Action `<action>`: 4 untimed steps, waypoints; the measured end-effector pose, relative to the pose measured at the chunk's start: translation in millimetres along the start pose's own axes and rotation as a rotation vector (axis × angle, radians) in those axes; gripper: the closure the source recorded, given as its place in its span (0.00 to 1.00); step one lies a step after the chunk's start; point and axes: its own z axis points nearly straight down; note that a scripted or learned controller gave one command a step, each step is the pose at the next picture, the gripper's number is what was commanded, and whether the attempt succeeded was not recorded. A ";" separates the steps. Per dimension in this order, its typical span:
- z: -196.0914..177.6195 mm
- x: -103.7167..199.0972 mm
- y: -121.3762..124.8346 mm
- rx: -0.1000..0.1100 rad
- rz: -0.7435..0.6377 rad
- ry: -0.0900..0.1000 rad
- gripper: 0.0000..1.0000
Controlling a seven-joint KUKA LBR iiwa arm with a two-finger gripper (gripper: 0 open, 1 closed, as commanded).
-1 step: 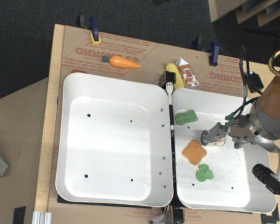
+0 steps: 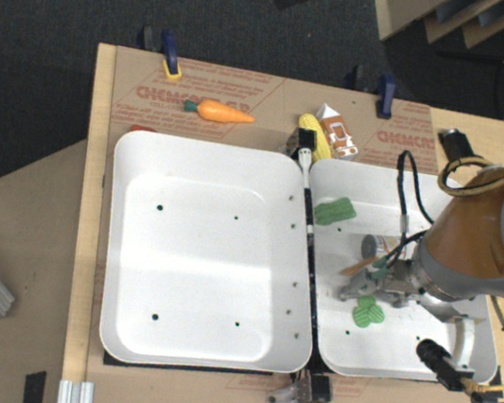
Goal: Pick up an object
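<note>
My gripper (image 2: 364,285) is low inside the right bin (image 2: 397,366), near its middle, with the arm reaching in from the right. A small bright green ridged piece (image 2: 367,313) lies just below the gripper, touching or nearly touching it. A flat pale green piece (image 2: 334,211) rests further back, near the bin's left wall. A grey cylinder (image 2: 369,246) and a brown stick-like piece (image 2: 358,266) lie right beside the gripper on its far side. Whether anything is in its grasp is hidden.
The left bin (image 2: 125,223) adjoins the right one. Behind the bins, on the brown board, lie a toy carrot (image 2: 219,113), a yellow corn cob (image 2: 312,129) and a small orange-and-white box (image 2: 339,140). Blue clamps (image 2: 172,56) hold the board's back edge.
</note>
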 end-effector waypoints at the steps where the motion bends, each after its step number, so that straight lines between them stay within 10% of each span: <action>1: -17.2 0.6 3.1 -0.013 -0.002 -0.004 1.00; 2: -20.7 28.1 56.4 -0.017 -0.008 -0.004 1.00; 3: -153.7 74.2 101.5 -0.027 -0.011 -0.004 1.00; 4: -288.6 180.6 60.8 -0.024 -0.015 0.001 1.00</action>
